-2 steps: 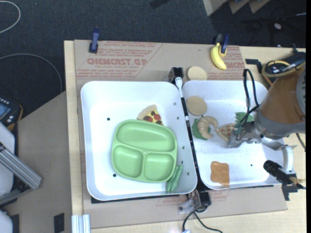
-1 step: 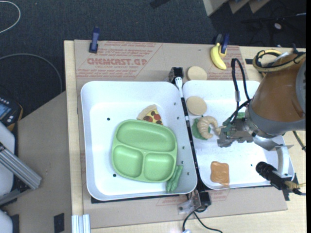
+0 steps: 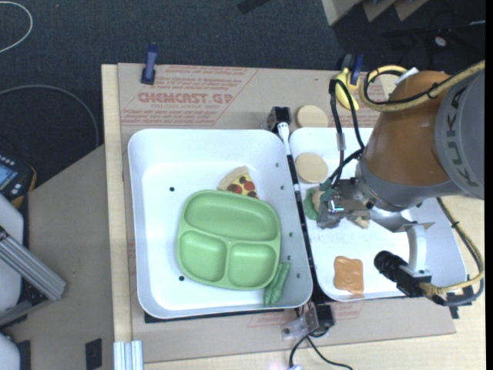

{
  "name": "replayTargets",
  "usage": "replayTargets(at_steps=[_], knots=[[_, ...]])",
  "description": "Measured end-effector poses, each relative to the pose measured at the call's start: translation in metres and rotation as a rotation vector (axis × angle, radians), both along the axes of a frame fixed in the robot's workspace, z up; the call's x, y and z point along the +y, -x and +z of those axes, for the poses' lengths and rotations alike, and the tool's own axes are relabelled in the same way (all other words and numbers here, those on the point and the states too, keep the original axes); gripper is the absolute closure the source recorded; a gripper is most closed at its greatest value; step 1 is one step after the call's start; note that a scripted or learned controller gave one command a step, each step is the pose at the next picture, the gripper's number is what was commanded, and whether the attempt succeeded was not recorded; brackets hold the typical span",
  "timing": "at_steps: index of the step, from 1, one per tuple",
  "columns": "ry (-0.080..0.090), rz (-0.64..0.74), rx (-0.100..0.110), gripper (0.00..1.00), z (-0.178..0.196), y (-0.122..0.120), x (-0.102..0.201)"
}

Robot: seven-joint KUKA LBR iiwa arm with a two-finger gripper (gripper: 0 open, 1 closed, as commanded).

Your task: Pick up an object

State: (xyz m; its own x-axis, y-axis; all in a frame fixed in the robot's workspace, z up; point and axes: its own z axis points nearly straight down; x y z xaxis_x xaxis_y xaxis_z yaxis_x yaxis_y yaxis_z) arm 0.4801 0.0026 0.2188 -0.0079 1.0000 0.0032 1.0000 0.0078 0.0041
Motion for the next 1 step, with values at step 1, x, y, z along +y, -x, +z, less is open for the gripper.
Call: replayTargets(at_steps=[1], knots=[[0.001, -0.002, 0.001, 1.00, 0.0245, 0.0005, 0.0440]])
